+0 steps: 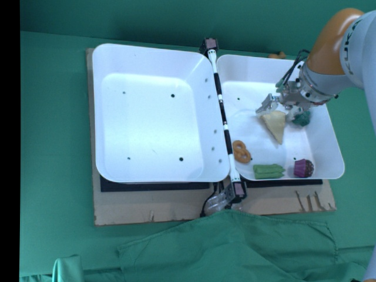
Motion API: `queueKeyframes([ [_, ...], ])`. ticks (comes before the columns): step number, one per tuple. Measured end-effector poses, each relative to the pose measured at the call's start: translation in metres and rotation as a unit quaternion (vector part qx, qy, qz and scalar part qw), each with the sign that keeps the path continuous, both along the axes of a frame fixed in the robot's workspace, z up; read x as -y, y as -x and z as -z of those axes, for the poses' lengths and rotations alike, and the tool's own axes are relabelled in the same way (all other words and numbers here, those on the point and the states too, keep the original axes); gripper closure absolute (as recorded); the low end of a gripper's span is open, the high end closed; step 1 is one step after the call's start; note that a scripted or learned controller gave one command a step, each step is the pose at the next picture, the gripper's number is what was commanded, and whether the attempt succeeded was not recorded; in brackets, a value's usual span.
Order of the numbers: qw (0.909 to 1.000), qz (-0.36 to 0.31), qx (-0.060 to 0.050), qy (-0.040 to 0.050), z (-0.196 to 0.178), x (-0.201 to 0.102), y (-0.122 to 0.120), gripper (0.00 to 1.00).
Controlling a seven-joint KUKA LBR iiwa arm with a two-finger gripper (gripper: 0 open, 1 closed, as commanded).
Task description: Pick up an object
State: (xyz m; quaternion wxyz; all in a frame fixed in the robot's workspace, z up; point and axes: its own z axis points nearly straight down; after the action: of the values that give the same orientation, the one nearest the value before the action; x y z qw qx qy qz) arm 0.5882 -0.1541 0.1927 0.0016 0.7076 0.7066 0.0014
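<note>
End effector above cheese wedge, R bin

You're looking at a robot lab test bench: left of the claw, two white bins sit on cardboard over green cloth, toy food below it.

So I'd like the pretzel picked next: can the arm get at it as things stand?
Probably yes: the pretzel lies apart from the other items in the right bin, open from above, with the gripper hovering nearby.
</note>
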Motion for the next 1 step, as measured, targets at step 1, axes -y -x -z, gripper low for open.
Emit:
queueKeyframes([
  [1,1.0,0.001,0.009,0.0025,0.0064,0.0093,0.0431,0.0],
])
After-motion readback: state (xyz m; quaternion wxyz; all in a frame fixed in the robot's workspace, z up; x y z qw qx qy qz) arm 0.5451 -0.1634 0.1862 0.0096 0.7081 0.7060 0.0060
